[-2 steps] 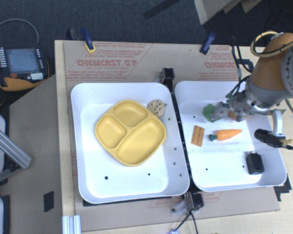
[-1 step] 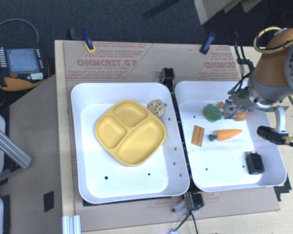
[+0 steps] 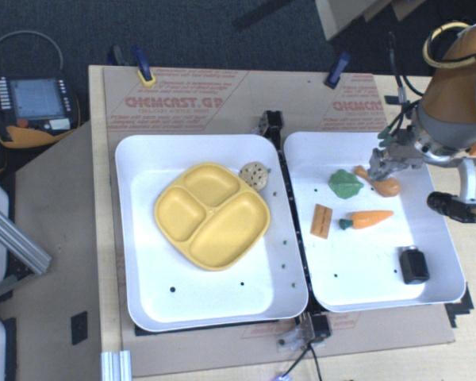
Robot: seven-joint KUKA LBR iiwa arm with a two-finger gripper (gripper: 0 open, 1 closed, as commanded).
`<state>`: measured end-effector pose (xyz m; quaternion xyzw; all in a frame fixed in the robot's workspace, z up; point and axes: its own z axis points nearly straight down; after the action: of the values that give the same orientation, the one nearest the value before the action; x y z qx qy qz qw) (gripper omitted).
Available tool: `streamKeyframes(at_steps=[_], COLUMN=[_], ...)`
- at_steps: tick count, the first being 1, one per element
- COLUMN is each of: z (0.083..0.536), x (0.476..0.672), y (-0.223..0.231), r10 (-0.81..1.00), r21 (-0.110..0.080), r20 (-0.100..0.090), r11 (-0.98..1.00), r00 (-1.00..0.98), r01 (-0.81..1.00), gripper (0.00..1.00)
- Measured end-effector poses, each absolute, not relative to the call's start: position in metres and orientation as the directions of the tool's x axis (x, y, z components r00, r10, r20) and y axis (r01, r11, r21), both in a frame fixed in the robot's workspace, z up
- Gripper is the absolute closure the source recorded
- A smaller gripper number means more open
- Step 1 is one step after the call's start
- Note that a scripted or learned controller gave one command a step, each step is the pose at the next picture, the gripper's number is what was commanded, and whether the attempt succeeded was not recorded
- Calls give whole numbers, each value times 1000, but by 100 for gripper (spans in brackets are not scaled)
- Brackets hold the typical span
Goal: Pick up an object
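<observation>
Your end effector (image 3: 385, 167), grip unreadable, sits near the right bin's (image 3: 436, 288) far edge, touching an orange piece (image 3: 387, 186).

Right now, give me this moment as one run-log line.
arm: over right white bin | gripper: low, at small orange-brown piece, beside green leafy toy | grasp: unconfirmed | orange carrot: untouched

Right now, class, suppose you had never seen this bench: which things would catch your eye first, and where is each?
The yellow plate with three compartments stands out most, in the left bin, with a cookie at its upper right edge. Next comes the orange-banded arm reaching in from the right, its gripper low over the right bin beside a green toy. A carrot lies just below.
</observation>
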<state>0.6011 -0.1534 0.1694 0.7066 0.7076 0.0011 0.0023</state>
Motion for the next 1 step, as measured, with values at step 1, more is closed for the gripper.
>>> streamKeyframes(at_steps=[1], z=[208], x=[602], y=[-154], r10=[1000], r21=[5], r20=[-2], r11=[1], r00=[-1], r01=[1000], gripper=[100])
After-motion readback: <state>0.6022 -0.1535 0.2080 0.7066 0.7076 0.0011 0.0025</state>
